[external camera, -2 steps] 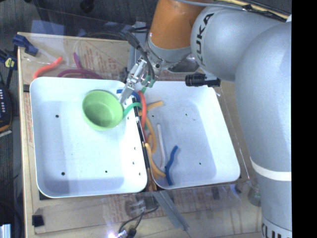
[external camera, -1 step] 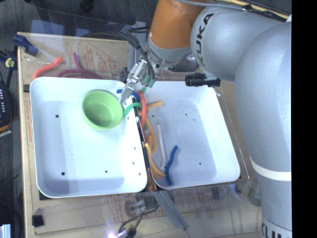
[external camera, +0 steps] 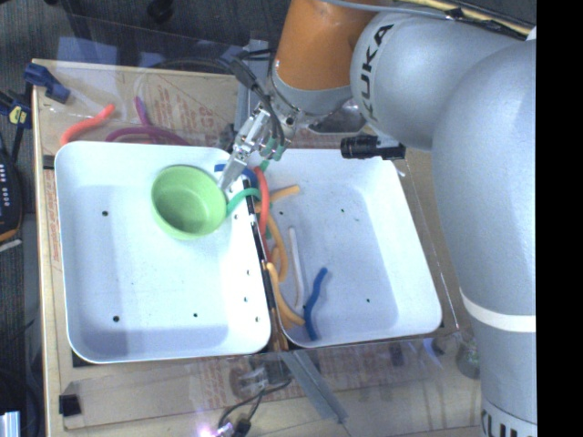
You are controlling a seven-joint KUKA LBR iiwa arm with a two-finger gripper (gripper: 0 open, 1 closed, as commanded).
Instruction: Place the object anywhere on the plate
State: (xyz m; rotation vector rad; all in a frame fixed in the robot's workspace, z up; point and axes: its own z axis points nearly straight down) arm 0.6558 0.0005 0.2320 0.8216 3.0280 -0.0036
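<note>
A round green plate [external camera: 187,202] lies in the left white bin [external camera: 137,280], toward its upper right. My gripper [external camera: 235,177] hangs over the plate's right rim, close to the divider between the bins. A thin green strip [external camera: 243,202] curves just below the gripper tip, beside the plate's edge; I cannot see whether it is held. A small blue bit [external camera: 220,167] shows at the gripper's left side.
The right white bin [external camera: 383,271] holds an orange strip [external camera: 282,192], a red strip [external camera: 264,198], a pale strip [external camera: 294,253] and a blue strip [external camera: 315,291] along its left side. Orange and purple tubes [external camera: 137,135] lie behind the left bin. The arm covers the upper right.
</note>
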